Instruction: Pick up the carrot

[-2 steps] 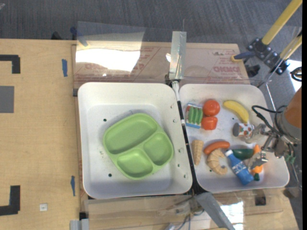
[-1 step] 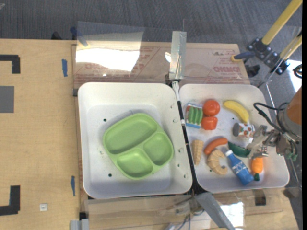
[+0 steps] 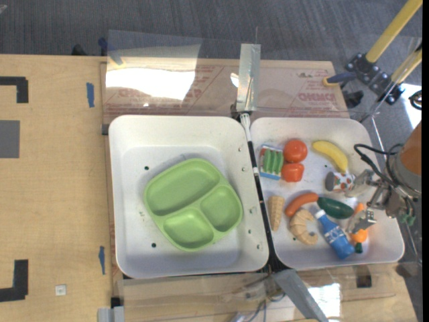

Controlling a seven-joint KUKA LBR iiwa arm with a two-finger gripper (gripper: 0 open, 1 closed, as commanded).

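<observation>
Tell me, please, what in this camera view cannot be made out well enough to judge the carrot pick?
- Gripper: its fingers blur into cables and metal parts at the right bin's edge, so their state is unreadable.
- Carrot: a small orange piece beside the blue bottle; too small to tell whether the gripper touches it.
- Arm: cut off by the view's right edge.

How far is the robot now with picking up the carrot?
Nothing looks done yet. The carrot lies in the right bin, near its right wall, beside the blue bottle. The claw hovers just above it, at the bin's right edge. The grasp and the lift are left.
</observation>
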